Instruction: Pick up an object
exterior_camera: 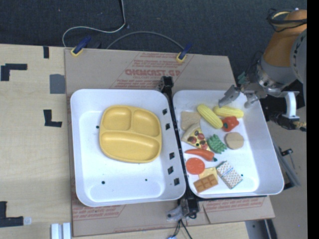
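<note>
The right white bin (266,148) holds several toy foods: an ear of corn (209,116), a yellow banana (229,112), a red pepper (230,124), a bread slice (188,119), a pizza slice (195,138), a green vegetable (216,144), a round tan cookie (234,141), a red chili (200,154), a tomato slice (195,166), a waffle (206,180) and a checkered packet (229,175). My gripper (238,100) hovers at the bin's far right corner, just above the banana. It is open with nothing between its fingers.
A yellow divided plate (130,133) lies in the left white bin (82,148). Both bins sit on a cardboard sheet (144,71) clamped at the back. Cables run across the dark floor behind.
</note>
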